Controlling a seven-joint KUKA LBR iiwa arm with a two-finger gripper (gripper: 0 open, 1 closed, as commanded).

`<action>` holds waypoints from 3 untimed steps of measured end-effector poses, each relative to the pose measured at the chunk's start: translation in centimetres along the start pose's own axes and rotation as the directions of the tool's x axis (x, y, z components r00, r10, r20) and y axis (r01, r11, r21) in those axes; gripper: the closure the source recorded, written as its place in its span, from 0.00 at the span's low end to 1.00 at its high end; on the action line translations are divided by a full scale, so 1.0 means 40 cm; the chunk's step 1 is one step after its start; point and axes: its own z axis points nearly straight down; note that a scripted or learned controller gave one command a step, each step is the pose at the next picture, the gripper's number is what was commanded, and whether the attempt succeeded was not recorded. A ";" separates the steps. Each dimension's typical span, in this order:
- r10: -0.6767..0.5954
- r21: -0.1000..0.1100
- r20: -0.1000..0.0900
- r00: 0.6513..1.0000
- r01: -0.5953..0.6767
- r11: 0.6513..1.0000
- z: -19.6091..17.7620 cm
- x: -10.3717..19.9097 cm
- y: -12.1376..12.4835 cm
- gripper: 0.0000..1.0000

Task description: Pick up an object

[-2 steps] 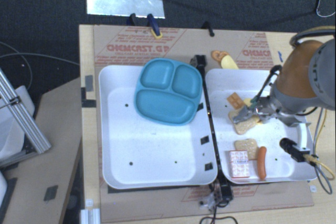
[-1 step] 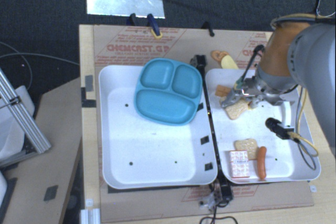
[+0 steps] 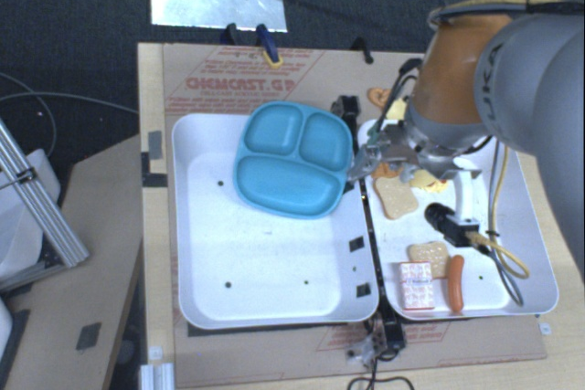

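Camera view from above shows my grey arm [image 3: 539, 78] reaching in from the right across both bins, with the pick not yet made, as far as I can judge. The left bin [image 3: 210, 288] holds a blue plate [image 3: 292, 160], tilted against its upper right corner. The right bin [image 3: 523, 262] holds the smaller things: a toast slice [image 3: 396, 196] near the divider, and lower down a sausage [image 3: 455, 282], a cracker [image 3: 427, 257] and a pink-and-white packet [image 3: 416, 285], close together.

My pincer [image 3: 364, 158] sits low over the divider between the bins, just beside the plate's right rim and just above the toast. I cannot tell whether it is released or clenched, and I see nothing lifted in it. Everything appears to lie in its bin, so I take the approach as done, while the grasp and the lift are left. The plate and the toast are the nearest candidates.
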 end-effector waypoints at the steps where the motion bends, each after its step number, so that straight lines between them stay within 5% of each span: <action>1: -0.001 0.001 -0.003 1.000 0.001 1.000 0.012 0.194 0.040 0.00; 2: 0.015 -0.003 0.004 1.000 -0.015 1.000 0.011 -0.114 0.172 0.00; 3: 0.012 0.010 -0.001 1.000 -0.012 1.000 0.074 -0.243 -0.044 0.00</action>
